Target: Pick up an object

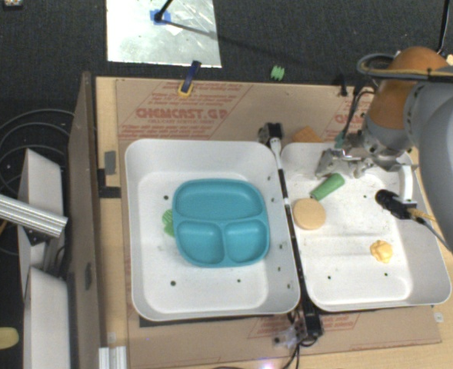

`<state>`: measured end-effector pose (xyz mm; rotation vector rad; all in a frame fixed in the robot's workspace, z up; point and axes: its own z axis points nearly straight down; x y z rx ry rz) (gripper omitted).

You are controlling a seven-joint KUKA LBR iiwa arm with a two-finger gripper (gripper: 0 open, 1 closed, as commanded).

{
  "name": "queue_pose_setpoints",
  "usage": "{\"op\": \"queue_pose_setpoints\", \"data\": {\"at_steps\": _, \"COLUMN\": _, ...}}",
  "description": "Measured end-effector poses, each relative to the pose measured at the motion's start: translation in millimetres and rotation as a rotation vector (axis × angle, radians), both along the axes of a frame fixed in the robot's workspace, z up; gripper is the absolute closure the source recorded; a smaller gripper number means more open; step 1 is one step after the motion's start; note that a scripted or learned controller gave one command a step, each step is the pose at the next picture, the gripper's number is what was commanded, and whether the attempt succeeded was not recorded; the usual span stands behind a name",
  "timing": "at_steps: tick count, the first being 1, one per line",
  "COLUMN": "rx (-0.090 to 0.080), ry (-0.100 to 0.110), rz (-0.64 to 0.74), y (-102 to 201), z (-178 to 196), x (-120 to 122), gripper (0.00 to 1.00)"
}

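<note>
The yellow lump (381, 250) is lying nearest while the fingers (343, 160), spread apart, are reaching for the green stick (328, 186) by the right bin's (364, 294) far edge, probably needing to drop lower next.

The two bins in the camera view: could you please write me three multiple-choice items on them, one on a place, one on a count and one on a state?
1. Where does the blue tray lie?
A. In the left bin
B. In the right bin
C. On the floor

2. How many compartments does the tray have?
A. One
B. Three
C. Six

3. How does the green piece stand to the tan disc?
A. Stacked on it
B. Under it
C. Apart from it, nearer the gripper

Answers:
1 A, the tray sits in the middle of the left bin.
2 B, one wide section and two smaller ones show.
3 C, white bin floor shows between them.
</note>
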<state>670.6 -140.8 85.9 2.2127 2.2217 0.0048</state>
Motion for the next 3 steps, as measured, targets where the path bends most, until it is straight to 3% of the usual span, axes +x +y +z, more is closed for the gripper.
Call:
{"op": "queue_pose_setpoints", "data": {"at_steps": 1, "rx": 0.0, "ry": 0.001, "rz": 0.004, "y": 1, "z": 11, "x": 0, "gripper": 1.0}}
{"op": "queue_pose_setpoints", "data": {"at_steps": 2, "rx": 0.0, "ry": 0.002, "rz": 0.006, "y": 1, "z": 10, "x": 0, "gripper": 0.0}}
{"op": "queue_pose_setpoints", "data": {"at_steps": 3, "rx": 0.003, "ry": 0.009, "rz": -0.004, "y": 18, "z": 3, "x": -48, "gripper": 0.0}}
